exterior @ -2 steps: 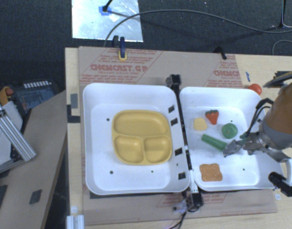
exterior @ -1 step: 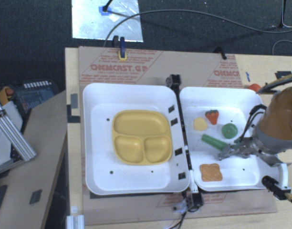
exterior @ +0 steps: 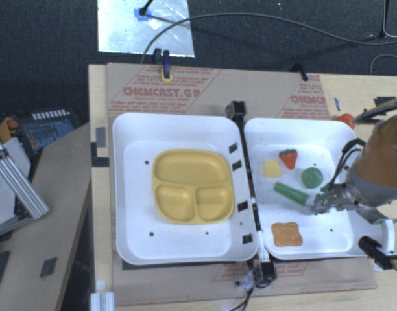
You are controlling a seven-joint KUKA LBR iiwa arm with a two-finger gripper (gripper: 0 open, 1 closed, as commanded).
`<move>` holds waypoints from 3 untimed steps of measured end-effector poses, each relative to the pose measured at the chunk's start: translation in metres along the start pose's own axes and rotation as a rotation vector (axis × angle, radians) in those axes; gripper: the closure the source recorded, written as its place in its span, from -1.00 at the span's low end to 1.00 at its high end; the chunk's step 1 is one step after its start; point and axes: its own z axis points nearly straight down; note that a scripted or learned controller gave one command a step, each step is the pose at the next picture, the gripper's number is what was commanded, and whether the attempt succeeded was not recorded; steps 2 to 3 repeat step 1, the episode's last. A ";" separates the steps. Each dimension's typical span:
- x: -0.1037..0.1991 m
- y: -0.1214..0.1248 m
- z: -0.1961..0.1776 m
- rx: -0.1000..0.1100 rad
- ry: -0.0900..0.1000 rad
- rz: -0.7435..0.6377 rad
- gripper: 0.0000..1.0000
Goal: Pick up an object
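Toast [exterior: 287, 234] lies in the right bin [exterior: 335, 246] — gripper [exterior: 317, 203] touching the green cylinder [exterior: 290, 192], grip unclear.

Dark carpet floor [exterior: 43, 37], foil sheet [exterior: 145, 17], cables [exterior: 283, 24].

bench [exterior: 101, 238] | cardboard sheet [exterior: 205, 89] on it | 2 white bins: L [exterior: 130, 193], R [exterior: 335, 241]

- A yellow divided tray [exterior: 191, 185] lies in the left white bin [exterior: 130, 173], left of centre frame.
- A shiny metal sheet [exterior: 144, 17] sits on dark floor at top left, with a black cable [exterior: 283, 23] running across the top.
- Brown cardboard [exterior: 185, 89] lies under the bins.
- An aluminium bar [exterior: 17, 183] rests at the left edge.
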 end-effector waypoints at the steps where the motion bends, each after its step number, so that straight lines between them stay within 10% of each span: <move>1: -0.002 -0.006 -0.046 -0.001 -0.001 0.000 1.00; 3: -0.002 -0.006 -0.046 -0.001 -0.001 0.000 1.00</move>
